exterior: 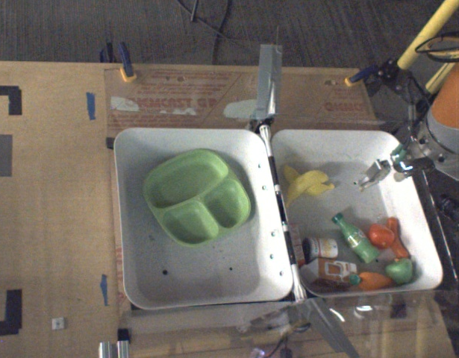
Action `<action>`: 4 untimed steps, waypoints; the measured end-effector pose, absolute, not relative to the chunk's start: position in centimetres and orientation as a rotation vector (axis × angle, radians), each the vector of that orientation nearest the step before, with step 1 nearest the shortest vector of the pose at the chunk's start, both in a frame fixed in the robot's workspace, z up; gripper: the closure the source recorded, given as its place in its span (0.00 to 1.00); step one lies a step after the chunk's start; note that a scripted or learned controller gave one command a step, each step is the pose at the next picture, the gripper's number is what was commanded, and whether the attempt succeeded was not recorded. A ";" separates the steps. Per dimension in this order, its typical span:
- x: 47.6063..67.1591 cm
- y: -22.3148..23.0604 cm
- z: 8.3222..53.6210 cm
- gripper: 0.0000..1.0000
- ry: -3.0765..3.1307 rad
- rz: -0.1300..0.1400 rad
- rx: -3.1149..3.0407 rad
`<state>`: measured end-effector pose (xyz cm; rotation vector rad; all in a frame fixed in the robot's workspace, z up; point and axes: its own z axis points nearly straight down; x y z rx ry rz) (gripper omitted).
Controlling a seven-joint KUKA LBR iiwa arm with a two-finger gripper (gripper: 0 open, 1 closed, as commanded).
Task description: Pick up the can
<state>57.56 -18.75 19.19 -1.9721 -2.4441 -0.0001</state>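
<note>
Now | can (334, 270) well below-left of end effector (376, 173)

You have two white bins on the surface (50, 200): a left bin (132, 274) and a right bin (423, 222). The left one holds one green tray (197, 196). In the right one, count one banana (307, 183), one green bottle (355, 238), one can (331, 271), one jar (320, 247), one carrot (375, 280), one green pepper (400, 271) and one red-orange piece (383, 234). One arm (447, 107) carries one end effector (375, 174).
</note>
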 end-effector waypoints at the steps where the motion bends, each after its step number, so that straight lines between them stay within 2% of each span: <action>1: 52.8 -21.5 9.5 0.00 -2.430 -0.006 -1.995; 2: 59.2 -20.0 8.9 0.00 -2.683 -0.005 -1.659; 3: 65.4 -20.0 8.8 0.00 -2.449 -0.002 -1.977; 4: 61.6 -16.5 8.9 0.00 -2.348 -0.006 -2.098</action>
